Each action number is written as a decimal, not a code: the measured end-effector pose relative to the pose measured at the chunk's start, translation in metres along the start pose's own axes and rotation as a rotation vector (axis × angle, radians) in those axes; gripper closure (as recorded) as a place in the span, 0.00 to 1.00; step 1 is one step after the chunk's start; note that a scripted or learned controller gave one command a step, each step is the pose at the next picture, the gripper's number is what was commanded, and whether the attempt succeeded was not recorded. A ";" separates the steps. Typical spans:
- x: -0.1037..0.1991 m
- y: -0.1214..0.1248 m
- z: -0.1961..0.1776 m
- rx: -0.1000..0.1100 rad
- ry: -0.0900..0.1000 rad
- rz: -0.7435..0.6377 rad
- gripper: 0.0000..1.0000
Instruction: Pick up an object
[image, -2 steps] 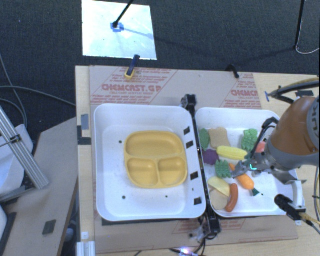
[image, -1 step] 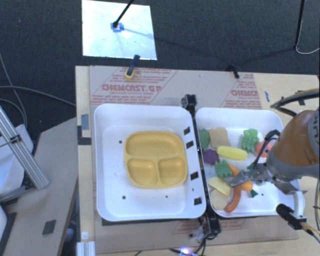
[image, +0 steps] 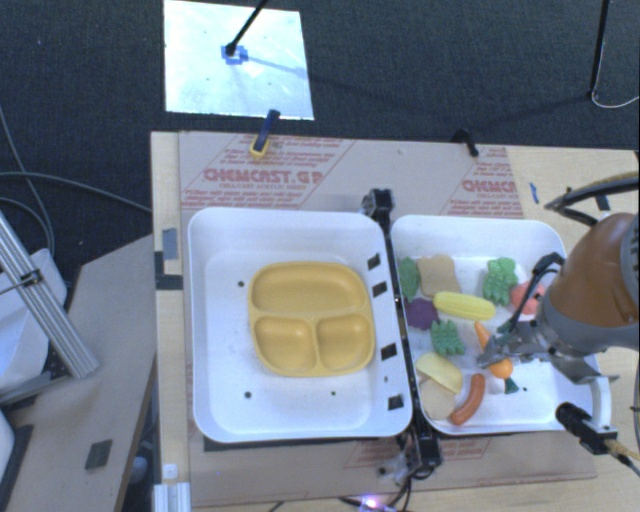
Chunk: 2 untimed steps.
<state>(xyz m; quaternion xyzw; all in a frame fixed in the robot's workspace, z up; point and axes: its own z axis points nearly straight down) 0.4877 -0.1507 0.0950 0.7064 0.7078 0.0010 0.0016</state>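
The right bin (image: 540, 238) holds several toy foods: a yellow corn cob (image: 463, 305), a green leafy piece (image: 500, 278), a purple grape bunch (image: 421, 313), a small green piece (image: 447, 338), a tan bread slice (image: 437, 272), a yellow wedge (image: 440, 372) and a red-brown sausage (image: 467, 400). My gripper (image: 497, 352) is low in this bin, right of the small green piece. Its tip sits over small orange pieces (image: 502, 368). The arm's orange band (image: 600, 275) hides the bin's right part.
The left bin (image: 215, 300) holds a yellow divided tray (image: 310, 317). A black hinge strip (image: 392, 320) runs between the bins. Cardboard (image: 330, 170) lies under both bins. A metal frame (image: 40, 300) stands at the far left.
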 end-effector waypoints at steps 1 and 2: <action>0.110 0.028 -0.094 -0.009 0.006 -0.014 1.00; 0.180 0.038 -0.142 -0.003 0.004 -0.011 1.00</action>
